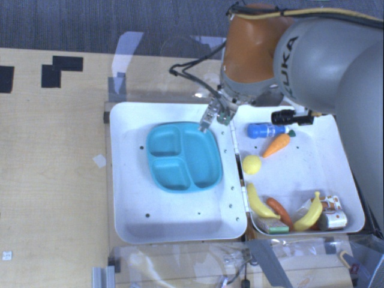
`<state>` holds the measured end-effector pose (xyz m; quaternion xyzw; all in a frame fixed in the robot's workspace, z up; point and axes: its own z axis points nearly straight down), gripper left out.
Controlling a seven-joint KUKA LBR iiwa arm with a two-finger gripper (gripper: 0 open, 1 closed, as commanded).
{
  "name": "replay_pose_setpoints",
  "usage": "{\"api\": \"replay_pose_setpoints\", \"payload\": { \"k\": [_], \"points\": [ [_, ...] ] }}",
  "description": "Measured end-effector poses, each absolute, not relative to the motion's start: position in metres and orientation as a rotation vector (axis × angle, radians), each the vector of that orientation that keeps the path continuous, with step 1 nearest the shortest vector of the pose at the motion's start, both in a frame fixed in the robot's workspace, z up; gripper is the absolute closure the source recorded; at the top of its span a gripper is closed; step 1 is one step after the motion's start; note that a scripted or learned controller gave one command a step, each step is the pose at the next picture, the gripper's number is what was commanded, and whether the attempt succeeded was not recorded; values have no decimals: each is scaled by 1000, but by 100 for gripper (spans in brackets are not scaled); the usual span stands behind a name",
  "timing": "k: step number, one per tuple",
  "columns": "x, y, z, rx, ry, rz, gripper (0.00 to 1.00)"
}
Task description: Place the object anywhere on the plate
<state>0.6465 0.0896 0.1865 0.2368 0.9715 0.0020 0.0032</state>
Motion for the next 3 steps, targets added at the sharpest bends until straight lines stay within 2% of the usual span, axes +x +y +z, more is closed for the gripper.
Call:
{"api": "replay_pose_setpoints", "payload": {
  "k": [1,2,3],
  "points": [
    [654,158,205,497,3092,8,100],
    [655,158,205,499,3093,8,0],
    [655,158,205,499,3093,8,0]
  ]
}}
